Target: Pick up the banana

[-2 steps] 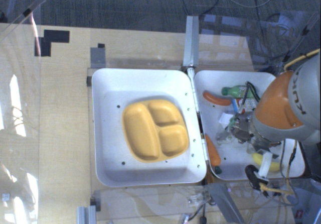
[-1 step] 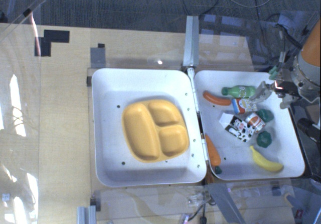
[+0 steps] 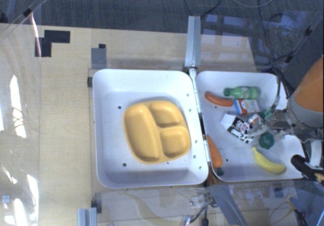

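The yellow banana [image 3: 269,162] lies in the right bin [image 3: 238,173], near its front right corner, curved and flat on the floor. My gripper [image 3: 265,120] reaches in from the right and hovers over the cluttered middle of that bin, behind the banana and apart from it. Nothing yellow is at the gripper's tip. A teal round object [image 3: 267,141] sits between the gripper and the banana.
The right bin also holds a green bottle [image 3: 242,92], a red sausage [image 3: 218,99], a small red-and-white can [image 3: 247,106], a black-and-white packet [image 3: 239,128] and an orange carrot [image 3: 215,154] by the left wall. A yellow divided tray [image 3: 156,129] lies in the left bin [image 3: 109,134].
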